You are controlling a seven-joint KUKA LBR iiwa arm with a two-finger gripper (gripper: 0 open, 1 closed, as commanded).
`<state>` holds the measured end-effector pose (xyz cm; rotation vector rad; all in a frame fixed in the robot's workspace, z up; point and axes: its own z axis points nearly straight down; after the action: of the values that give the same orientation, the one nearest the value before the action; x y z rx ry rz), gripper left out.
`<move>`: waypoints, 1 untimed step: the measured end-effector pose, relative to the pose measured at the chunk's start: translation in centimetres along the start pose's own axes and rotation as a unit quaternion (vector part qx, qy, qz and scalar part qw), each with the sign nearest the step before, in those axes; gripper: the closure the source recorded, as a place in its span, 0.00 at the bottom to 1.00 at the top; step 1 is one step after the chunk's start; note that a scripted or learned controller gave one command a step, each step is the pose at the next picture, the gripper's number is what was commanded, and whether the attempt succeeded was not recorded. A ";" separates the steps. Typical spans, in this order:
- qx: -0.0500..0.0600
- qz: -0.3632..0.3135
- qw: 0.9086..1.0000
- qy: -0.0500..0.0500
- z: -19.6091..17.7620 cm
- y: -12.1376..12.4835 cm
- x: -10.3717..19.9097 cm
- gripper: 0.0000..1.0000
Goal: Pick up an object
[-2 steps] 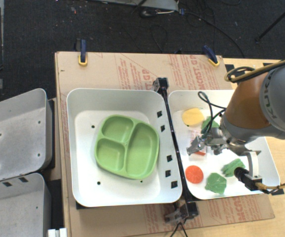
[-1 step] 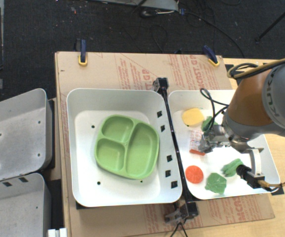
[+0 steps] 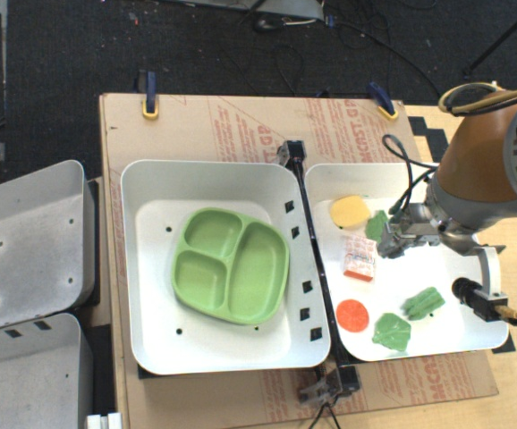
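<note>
Nearest the camera, along the near wall of the right bin (image 3: 446,345), lie a crumpled green piece (image 3: 392,332), a red disc (image 3: 352,315) just beside it on the divider side, and an oblong green piece (image 3: 423,303) tilted a little farther in. Beyond the disc is a small white-and-red packet (image 3: 360,259), its long axis running roughly near to far.

The end effector (image 3: 393,241) hangs low over the middle of this bin, reaching in from the view's right. Whether it is spread or pressed together I cannot tell, and nothing can be seen held in it. The closest thing to it is a dark green piece (image 3: 377,224), just beside it toward the divider and slightly farther away, also lying lengthwise near to far. I judge this the likeliest pick, needing only a short shift toward the divider. The packet lies close by on the nearer side. A yellow round piece (image 3: 349,210) sits past both, near the far wall.

The left bin (image 3: 131,266) holds a light green three-compartment plate (image 3: 232,264).

Both bins rest on a cardboard-covered desk (image 3: 214,119) with clamps (image 3: 150,96) on its far edge. Beyond is dark floor (image 3: 53,52) strewn with cables.
</note>
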<state>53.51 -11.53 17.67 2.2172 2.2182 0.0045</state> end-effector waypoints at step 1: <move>0.000 -0.001 1.000 0.000 -4.4 0.2 0.0 1.00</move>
<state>53.65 -11.55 22.04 2.2158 2.2207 0.0042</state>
